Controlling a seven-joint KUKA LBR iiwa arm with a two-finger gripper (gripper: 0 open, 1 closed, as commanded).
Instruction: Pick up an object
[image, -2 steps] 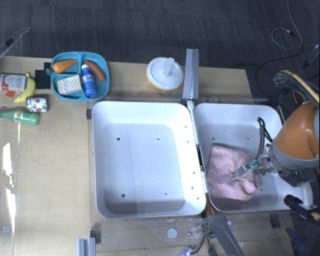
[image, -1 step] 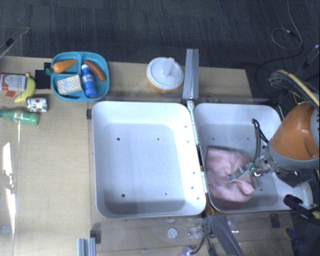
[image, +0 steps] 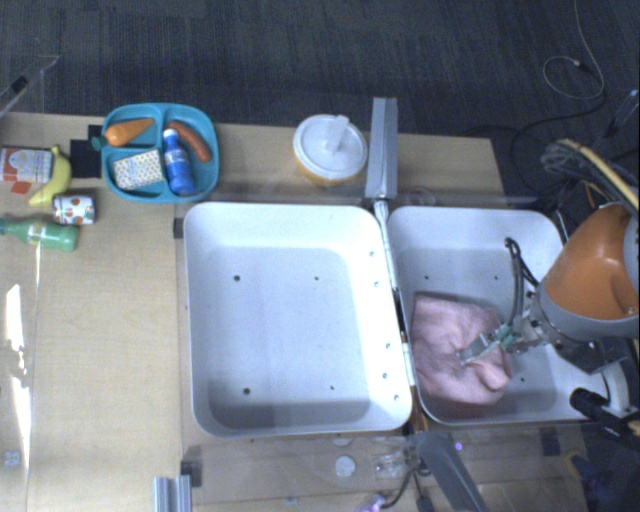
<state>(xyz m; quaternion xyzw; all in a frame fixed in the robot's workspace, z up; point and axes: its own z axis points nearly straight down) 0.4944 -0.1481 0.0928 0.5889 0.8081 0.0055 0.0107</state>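
In the right bin (image: 440, 250), toward its near wall, lies a crumpled pink cloth (image: 450, 350), the one loose object in either bin and so the likely thing to pick. The tool (image: 487, 345) is low over the cloth's right part, slim fingers reaching leftward from the arm's orange-banded wrist (image: 590, 270), which comes in from the right because that is where the arm is mounted. Fingertips sit on or in the folds; whether the tool is wide, narrow or gripping fabric cannot be told at this size, and no cloth is plainly seen between the fingers. Judgement: a grasp attempt is in hand, cloth not yet lifted. A soft heap gives no firm edge, so a pinch may take a thin fold and slip. The left bin (image: 290, 220) shows bare white floor with small holes. Beyond the bins, on the table (image: 100, 350), a white-lidded cup (image: 331, 148) stands by the metal post (image: 381, 150) between the bins; farther left a blue divided tray (image: 205, 160) holds toy food, with a banana (image: 55, 175), small can (image: 73, 209) and green bottle (image: 40, 234) beside it, all well apart from the work.
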